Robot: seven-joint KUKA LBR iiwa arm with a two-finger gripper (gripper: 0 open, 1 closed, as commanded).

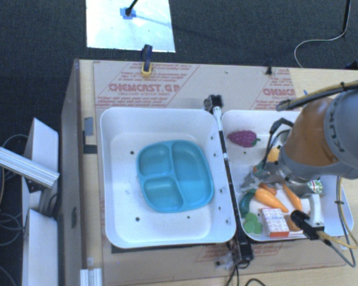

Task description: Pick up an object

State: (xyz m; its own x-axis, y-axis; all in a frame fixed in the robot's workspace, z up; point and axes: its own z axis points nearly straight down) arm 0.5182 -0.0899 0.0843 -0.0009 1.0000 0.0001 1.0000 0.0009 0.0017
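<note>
Camera view looks down on a bench (167, 79) with two white bins side by side. The left bin (116, 159) has a blue plate (174, 176) in its middle, and the plate has three parts. The right bin (250, 119) holds a lot of small toy foods. The big grey arm (346, 130) with its orange band comes in from the right side and covers much of the right bin. The gripper (261, 174) is low down in the right bin, near the middle, a bit closer to the left wall. I cannot tell if the gripper is open or closed, because the arm hides most of it. A bunch of purple grapes (241, 137) lies near the far left corner of the right bin, apart from the gripper. A little yellow thing (274, 155) peeks out by the arm, just past the gripper on the far side. An orange carrot (269, 196) lies just on the near side of the gripper, very close to it, and I cannot tell if they touch. A second carrot (292, 196) lies just beside the first one, more to the right. A dark green thing (245, 202) sits by the left wall, next to the first carrot. A light green thing (253, 222) sits in the near left corner. A red and white box (274, 222) is just beside it, by the near edge.
</note>
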